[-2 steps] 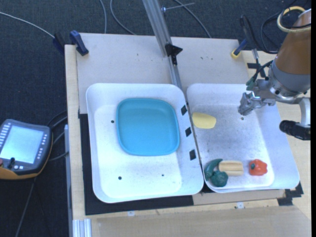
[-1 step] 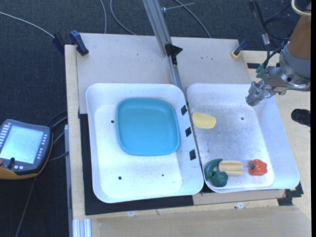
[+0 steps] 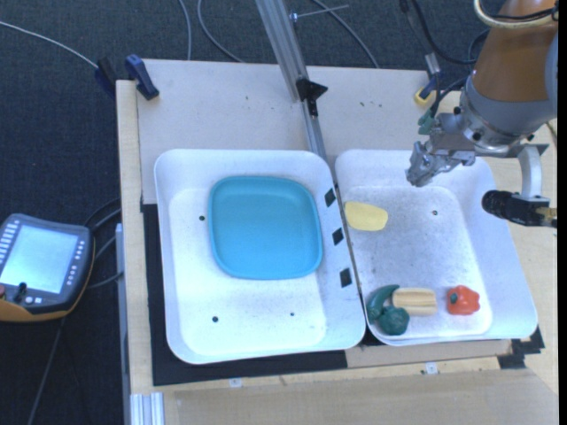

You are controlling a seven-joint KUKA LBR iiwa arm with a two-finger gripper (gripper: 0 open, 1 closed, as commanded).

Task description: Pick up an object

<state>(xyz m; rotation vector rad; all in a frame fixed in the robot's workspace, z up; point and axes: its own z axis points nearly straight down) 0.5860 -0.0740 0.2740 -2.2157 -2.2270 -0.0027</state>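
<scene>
While the pincer hovers with nothing in it over the right bin's far edge, its gap unreadable from here, it should drop squarely over the yellow piece lying near-left.

Both bins white, speckled with fine dark flecks. Plate in left bin plain turquoise. Right bin contents: pale yellow piece, dark green piece, tan block, red-orange piece with green top. Arm grey with orange band.
</scene>
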